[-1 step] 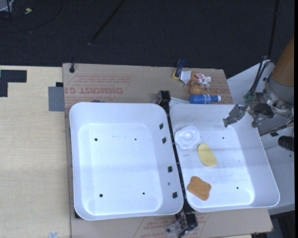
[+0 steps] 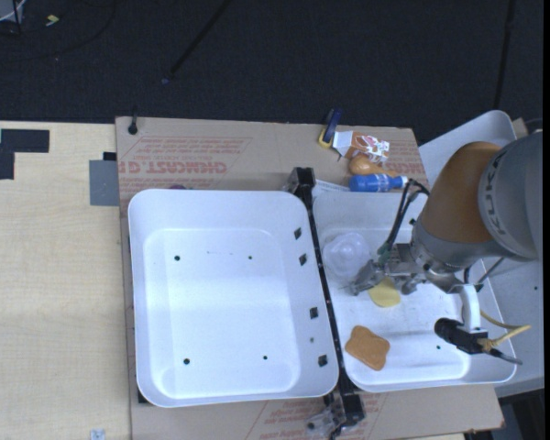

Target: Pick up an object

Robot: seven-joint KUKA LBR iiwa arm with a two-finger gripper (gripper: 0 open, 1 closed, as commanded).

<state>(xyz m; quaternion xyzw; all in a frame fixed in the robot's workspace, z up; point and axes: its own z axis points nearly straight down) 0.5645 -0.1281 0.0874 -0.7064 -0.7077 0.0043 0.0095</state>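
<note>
Just right of the end effector (image 2: pixel 365 282), a yellow object (image 2: pixel 384 295).

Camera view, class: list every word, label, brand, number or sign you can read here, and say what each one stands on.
Red print on the cardboard sheet under the bins, seen upside down: too blurred to quote with confidence.
Red print on the cardboard's front edge: too small to read.
Label on the blue bottle: too small to read.
Red and white packet: markings blurred, unreadable.
</note>
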